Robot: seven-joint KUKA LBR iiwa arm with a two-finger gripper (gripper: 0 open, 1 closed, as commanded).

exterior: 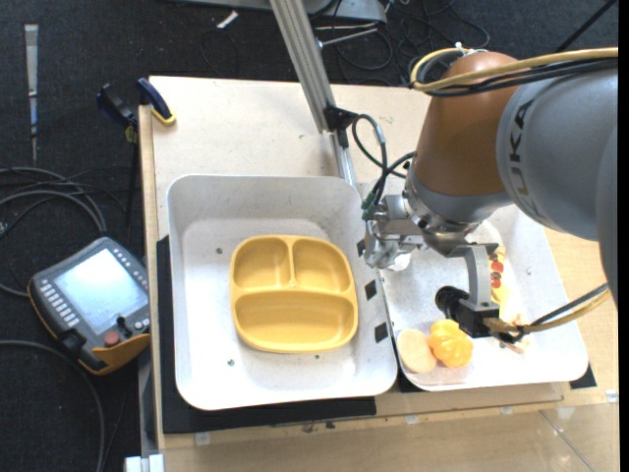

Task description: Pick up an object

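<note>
While cables litter the dark floor (69,87), two white bins (197,264) share the bench (246,126).

Robotics lab, teach pendant (90,303), floor cables (49,190), bench (236,126)

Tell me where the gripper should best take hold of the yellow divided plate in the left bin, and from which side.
Probably the raised outer rim of the yellow divided plate, from straight above. It lies flat and upright on the left bin floor, so only its rim and dividers offer anything thin to pinch. One finger would go inside a compartment, the other outside the edge.
</note>
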